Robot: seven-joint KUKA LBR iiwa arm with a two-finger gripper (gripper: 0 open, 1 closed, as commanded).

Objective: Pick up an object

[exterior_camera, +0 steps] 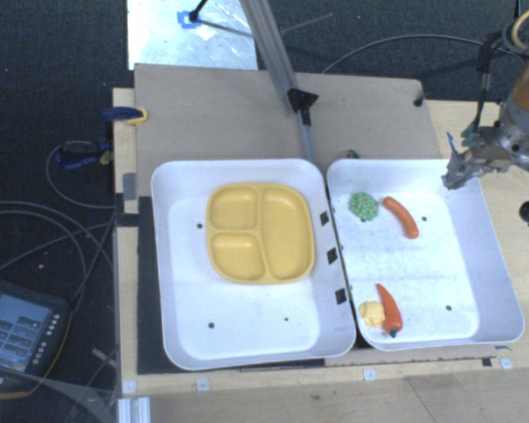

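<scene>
The right bin holds a green knobbly ball, an orange sausage-shaped piece, a red-orange chilli and a small yellow lump touching the chilli's left side. My gripper hangs over the far right corner of that bin, well to the right of the sausage piece and clear of all the objects. Nothing sits between its fingertips.
The left bin carries a yellow three-compartment plate. A grey pole slants down from the top to the gap between the bins. Cables and a control pendant lie on the floor at the left.
</scene>
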